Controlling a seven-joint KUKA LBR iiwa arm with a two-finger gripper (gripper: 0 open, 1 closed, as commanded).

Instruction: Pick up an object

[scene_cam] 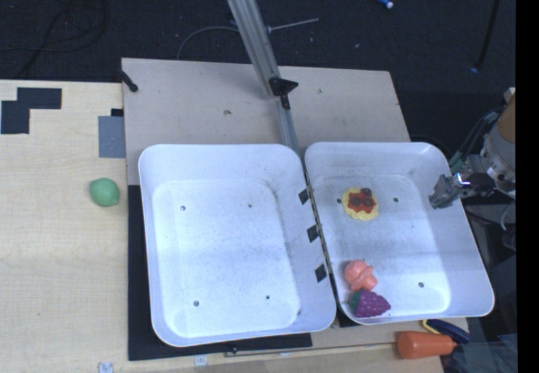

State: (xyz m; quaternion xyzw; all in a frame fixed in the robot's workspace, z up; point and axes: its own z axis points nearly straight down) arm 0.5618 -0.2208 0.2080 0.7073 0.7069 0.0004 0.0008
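Gripper (444, 193): hanging over the right rim of the right bin (438, 161), tip aiming left into it, nothing showing between its tips; whether released or clenched cannot be told. Left of the gripper, a yellow disc with red topping (361, 204) is lying flat, round, no clear long axis; lower left of the gripper, a pink toy (360, 274) and purple grapes (370, 305) are sitting touching, grapes' long axis running left-right. Farther left, the left bin (160, 169); beyond it, a green ball (104, 192) is resting on the bench.
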